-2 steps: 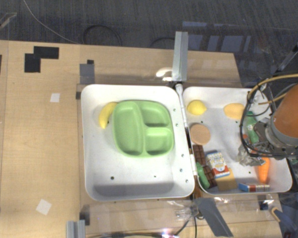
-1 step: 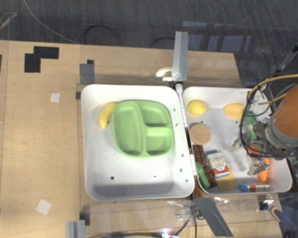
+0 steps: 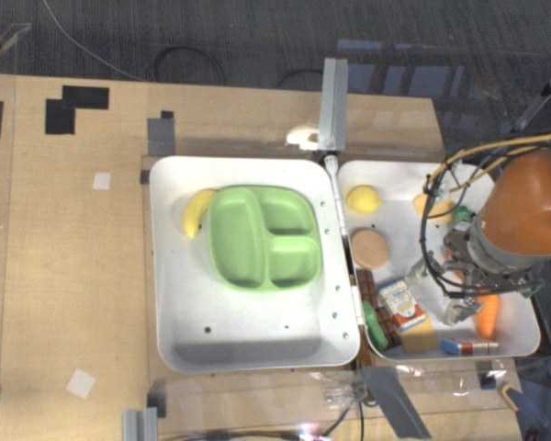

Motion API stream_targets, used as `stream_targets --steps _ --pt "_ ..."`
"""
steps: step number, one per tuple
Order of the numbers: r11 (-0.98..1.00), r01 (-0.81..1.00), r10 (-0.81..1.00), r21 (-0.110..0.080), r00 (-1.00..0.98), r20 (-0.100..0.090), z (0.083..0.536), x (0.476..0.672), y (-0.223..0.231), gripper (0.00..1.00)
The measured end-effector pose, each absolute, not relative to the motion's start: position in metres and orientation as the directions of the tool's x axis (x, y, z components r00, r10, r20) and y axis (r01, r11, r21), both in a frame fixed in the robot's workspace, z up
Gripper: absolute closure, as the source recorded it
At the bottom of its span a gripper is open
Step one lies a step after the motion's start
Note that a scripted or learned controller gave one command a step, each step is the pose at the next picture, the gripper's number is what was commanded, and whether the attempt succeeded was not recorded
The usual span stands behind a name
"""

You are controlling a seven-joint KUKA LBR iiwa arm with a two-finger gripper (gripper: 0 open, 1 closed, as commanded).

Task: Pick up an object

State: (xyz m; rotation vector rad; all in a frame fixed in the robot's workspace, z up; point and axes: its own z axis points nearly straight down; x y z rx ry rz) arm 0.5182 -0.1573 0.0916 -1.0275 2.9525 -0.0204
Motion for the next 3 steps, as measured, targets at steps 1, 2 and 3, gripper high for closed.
stream_targets --steps 1,2,3 --pt "0.782 -0.622 -0.623 -0.029 -0.782 -0.026 0.106 0.524 -0.155 1.00" --pt "0.694 -0.720 -0.720 -0.008 -0.694 -0.006 0.139 0.537 -0.206 1.00" --pt "0.693 -0.721 -0.721 -0.006 -0.693 -0.007 0.139 0.537 -0.205 0.00"
